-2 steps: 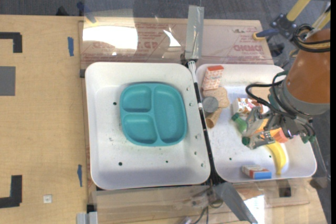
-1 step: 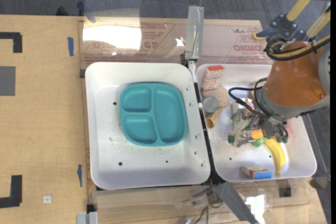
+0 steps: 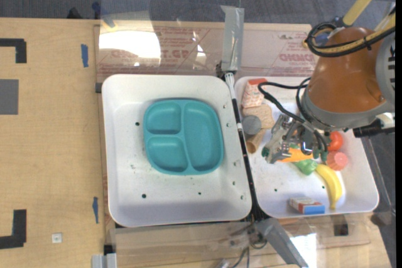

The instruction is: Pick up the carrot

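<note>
— While we hang low over the right bin [image 3: 367, 194], which step do we say we are on?

— We judge it to be the grasp itself. Our gripper [image 3: 290, 146] sits right at the carrot [image 3: 290, 155], the orange piece lying on the bin floor with its green top [image 3: 306, 166] pointing toward the banana [image 3: 332, 182].

— Do we have it between the fingers?

— We cannot tell. The metal of the gripper overlaps the carrot's left end, but whether it is spread apart or closed together is hidden in the clutter of wires and brackets, so we claim no hold.

— What crowds the spot?

— A red tomato-like piece [image 3: 335, 140] and a pinkish one [image 3: 340, 160] lie just to the carrot's right, the banana just below its green top, a grey round object [image 3: 251, 125] to the left. The small box [image 3: 306, 204] near the front rim lies well apart. The teal tray [image 3: 184, 136] in the left bin [image 3: 119, 154] plays no part.

— So what does the next move call for?

— We think a firm closure across the carrot's narrow body, then a straight lift. If the carrot stays on the floor as we rise, we must come back down and recentre over it.
</note>
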`<state>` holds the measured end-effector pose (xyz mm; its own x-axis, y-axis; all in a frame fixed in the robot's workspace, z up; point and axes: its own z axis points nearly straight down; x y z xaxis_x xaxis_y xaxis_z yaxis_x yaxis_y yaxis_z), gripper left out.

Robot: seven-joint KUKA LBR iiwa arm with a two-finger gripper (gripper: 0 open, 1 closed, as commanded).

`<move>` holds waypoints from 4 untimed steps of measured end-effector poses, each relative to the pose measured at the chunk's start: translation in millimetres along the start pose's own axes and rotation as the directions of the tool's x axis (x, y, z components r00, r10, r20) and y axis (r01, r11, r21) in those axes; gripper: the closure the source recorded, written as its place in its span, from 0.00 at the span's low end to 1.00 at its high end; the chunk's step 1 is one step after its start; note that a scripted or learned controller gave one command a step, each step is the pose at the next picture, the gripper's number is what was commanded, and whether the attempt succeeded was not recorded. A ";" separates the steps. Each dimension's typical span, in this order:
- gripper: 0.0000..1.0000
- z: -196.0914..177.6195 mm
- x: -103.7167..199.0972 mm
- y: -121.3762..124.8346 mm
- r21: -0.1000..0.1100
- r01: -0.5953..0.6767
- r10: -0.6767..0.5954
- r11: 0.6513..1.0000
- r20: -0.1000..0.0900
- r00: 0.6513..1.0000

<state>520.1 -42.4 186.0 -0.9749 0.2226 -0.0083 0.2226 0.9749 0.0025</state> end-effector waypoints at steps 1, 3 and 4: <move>1.00 -10.1 -1.8 0.7 -0.001 0.001 -0.001 1.000 0.007 1.000; 1.00 -31.4 -5.9 2.9 -0.003 0.004 -0.004 1.000 0.022 1.000; 1.00 1.0 35.0 -25.0 0.000 0.289 -0.289 0.957 -0.007 0.957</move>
<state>480.4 -59.0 184.6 -0.9976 -0.0686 -0.0012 -0.0686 0.9976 0.0005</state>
